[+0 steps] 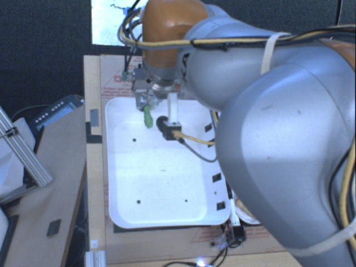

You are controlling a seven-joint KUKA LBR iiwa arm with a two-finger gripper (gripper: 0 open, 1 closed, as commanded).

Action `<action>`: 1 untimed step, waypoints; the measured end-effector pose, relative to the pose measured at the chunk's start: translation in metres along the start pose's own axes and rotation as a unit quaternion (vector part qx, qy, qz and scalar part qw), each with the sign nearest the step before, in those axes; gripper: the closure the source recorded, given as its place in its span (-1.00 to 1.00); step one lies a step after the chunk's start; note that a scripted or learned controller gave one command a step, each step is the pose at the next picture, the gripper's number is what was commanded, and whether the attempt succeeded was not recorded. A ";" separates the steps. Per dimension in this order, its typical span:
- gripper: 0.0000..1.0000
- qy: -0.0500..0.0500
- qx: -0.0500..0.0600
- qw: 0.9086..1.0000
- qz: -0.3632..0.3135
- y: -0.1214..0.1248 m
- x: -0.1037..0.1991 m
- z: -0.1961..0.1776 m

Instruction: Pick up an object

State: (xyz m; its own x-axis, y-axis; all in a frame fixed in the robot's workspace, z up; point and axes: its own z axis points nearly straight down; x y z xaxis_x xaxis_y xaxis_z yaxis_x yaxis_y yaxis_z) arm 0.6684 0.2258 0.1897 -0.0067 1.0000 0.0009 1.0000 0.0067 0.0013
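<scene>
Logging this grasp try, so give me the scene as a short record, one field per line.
arm: grey, orange band above the wrist, reaching in from the right, covering most of the right side
gripper: over the far end of the left bin
green object: small, at one fingertip; cannot tell if it is gripped
left bin: white, shallow, a few small dark dots on its floor
cable: yellow, running from the gripper toward the arm
right bin: mostly hidden behind the arm
</scene>
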 end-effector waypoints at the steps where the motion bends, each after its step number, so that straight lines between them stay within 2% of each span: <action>1: 1.00 0.000 0.000 1.000 0.000 0.000 0.008 0.008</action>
State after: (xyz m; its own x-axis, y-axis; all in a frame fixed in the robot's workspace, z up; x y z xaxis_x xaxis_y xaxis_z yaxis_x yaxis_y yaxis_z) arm 0.6687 0.2342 0.1817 -0.0058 1.0000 0.0008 1.0000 0.0058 0.0010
